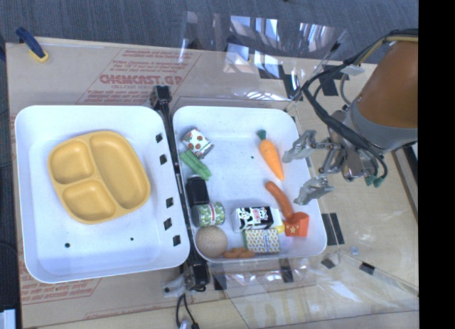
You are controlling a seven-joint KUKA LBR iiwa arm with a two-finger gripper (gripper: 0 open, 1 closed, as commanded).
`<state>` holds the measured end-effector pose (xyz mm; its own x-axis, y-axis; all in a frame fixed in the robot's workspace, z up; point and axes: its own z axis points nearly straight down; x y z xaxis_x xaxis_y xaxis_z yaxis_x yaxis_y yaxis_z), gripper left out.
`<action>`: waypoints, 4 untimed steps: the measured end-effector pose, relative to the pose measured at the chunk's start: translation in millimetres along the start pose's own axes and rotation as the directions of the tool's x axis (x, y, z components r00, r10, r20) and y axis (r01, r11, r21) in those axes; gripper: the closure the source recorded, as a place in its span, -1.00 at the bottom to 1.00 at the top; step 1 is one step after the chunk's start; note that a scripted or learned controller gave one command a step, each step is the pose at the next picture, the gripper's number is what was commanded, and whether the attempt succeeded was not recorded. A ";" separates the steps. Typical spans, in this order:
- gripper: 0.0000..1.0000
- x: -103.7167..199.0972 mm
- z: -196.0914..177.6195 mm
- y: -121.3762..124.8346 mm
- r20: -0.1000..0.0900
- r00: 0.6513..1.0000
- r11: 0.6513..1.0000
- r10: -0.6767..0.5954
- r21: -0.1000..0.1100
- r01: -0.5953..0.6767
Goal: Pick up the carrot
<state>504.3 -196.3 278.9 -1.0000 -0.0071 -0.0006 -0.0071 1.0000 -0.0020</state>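
Hovering at the right rim of the right-hand bin (pixel 313 239), the gripper (pixel 307 166) has its fingers (pixel 297 148) spread wide apart with nothing between them. The carrot (pixel 270 155) lies just left of them in the upper right part of that bin, green top pointing toward the top of the frame, apart from the long red sausage (pixel 279 198) below it. This looks like the approach step, no grasp yet. Next, I'd say, the fingers need to shift left over the carrot, straddle its width, come down and close. The yellow plate (pixel 98 175) sits in the left bin, well clear.
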 end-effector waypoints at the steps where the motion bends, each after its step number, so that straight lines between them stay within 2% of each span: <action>1: -1.00 -68.5 73.4 -13.4 -0.005 0.999 0.999 -0.051 -0.004 0.051; 2: -1.00 -118.6 188.7 -13.0 -0.001 0.999 0.999 0.047 -0.003 -0.047; 3: 1.00 -122.1 174.5 -11.2 0.007 0.999 0.999 0.037 0.000 -0.037; 4: 1.00 -145.6 76.5 -13.1 0.010 0.987 0.987 -0.163 0.003 0.163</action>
<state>650.0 -208.5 202.6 -0.9853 -0.1703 -0.0107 -0.1702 0.9854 -0.0053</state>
